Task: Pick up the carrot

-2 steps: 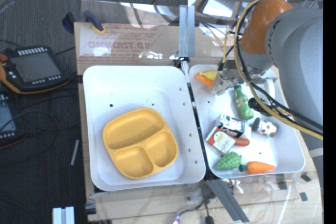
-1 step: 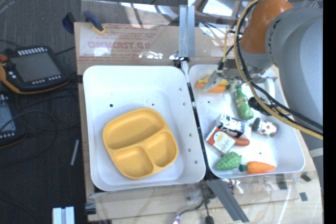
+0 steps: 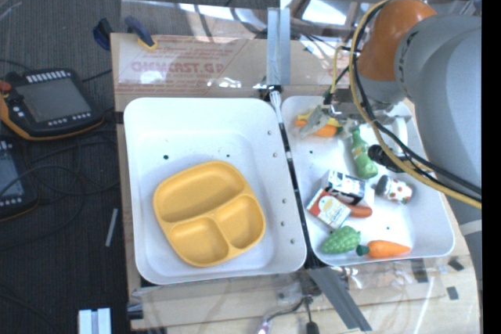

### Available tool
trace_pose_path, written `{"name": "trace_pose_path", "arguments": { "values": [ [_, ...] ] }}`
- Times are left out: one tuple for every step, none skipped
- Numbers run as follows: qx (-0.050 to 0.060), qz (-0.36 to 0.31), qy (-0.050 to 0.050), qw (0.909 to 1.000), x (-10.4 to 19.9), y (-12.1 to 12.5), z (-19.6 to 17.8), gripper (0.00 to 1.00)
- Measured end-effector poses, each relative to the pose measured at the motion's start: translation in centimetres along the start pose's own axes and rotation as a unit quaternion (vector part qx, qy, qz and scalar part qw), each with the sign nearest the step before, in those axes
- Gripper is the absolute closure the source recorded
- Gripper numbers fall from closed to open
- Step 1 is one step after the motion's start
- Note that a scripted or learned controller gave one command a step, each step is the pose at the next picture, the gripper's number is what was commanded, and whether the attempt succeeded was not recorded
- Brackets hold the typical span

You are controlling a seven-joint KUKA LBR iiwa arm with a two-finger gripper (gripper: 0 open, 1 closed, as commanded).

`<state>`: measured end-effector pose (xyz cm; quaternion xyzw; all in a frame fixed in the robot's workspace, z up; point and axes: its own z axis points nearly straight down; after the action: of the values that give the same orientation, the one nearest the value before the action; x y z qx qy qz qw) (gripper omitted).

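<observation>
**Orange carrot sits at near edge of right bin, arm parked at far end**

Orange carrot (image 3: pixel 385 249) lies flat along the near rim of the right bin (image 3: pixel 438 240), green stem end pointing left, tip pointing right. Just beside the stem end is a green bumpy toy, looks like grapes or broccoli (image 3: pixel 340 239), close enough to nearly touch. Next up is a small carton (image 3: pixel 337 199) with a thin red item (image 3: pixel 361 210) partly under it, then a small white-and-dark toy (image 3: pixel 394 189), then a green bottle-shaped piece (image 3: pixel 363 158). Left bin (image 3: pixel 145 129) holds a yellow divided plate (image 3: pixel 207 211), not relevant here.

Risks from here:
- Carrot hugs the bin wall. A finger coming down on the near side likely hits the rim instead of clearing it.
- Green toy at the stem end could get pinched along with the carrot or shoved by a finger.
- Carrot is tapered and looks slick, so a grasp near the tip probably squirts out. Mid-body, across the long axis, is the safer bet.

Arm pose: arm enters from the right, orange band (image 3: pixel 395 31) high over the far right corner, cables draped around the wrist. Gripper (image 3: pixel 322 118) is down at the far end of the right bin, near an orange-yellow item (image 3: pixel 327 131), well apart from the carrot. Can't tell how the gripper is set; too small and cluttered.
</observation>
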<state>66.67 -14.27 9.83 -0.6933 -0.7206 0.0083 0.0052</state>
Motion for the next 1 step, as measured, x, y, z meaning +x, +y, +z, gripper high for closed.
{"name": "trace_pose_path", "arguments": {
  "values": [
    [0.008,0.0,-0.001,1.0,-0.19,-0.42,-0.51,1.0]
  ]
}}
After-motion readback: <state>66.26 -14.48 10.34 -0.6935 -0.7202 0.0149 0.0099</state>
